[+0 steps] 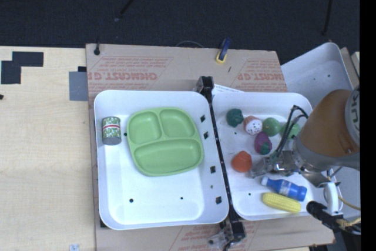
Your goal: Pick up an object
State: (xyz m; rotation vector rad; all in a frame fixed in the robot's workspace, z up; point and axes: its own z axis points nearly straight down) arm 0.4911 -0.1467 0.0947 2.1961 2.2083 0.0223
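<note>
The right bin (pixel 235 197) holds several small objects: a dark green ball (pixel 235 117), a white spotted ball (pixel 252 124), a green ball (pixel 271 126), a purple egg shape (pixel 262 142), an orange-red piece (pixel 241 161), a blue and white bottle (pixel 285 187) and a yellow corn cob (pixel 281 202). My gripper (pixel 265 168) hangs low over this bin, just right of the orange-red piece and just above the bottle. The arm's body hides the bin's right side.
The left bin (pixel 153 203) holds a green divided plate (pixel 164 141) and a small can (pixel 111 130) standing by its left wall. A black divider (pixel 214 150) runs between the bins. Cardboard lies under both.
</note>
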